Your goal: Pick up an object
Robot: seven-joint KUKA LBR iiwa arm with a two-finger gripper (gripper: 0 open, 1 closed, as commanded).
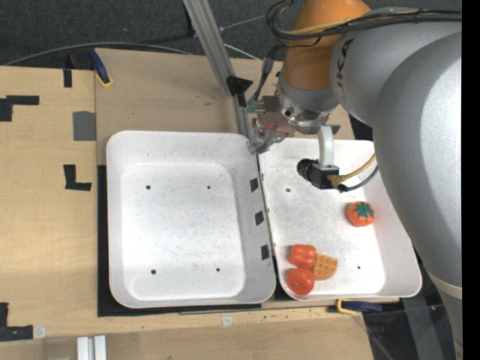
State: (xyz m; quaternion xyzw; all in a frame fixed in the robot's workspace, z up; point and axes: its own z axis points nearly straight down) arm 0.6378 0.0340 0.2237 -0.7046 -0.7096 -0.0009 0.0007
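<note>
Grey arm (405, 81) bends down over the right bin (390, 280), gripper (260, 137) at its far left corner; whether spread or closed, I cannot tell. Pepper (302, 256) and waffle (326, 265) lie by its near edge.

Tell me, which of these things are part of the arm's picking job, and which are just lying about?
Job:
gripper
right bin
tomato
pepper
waffle
red ball

Lying about:
left bin
blue clamp
grey patch
black tape
</note>
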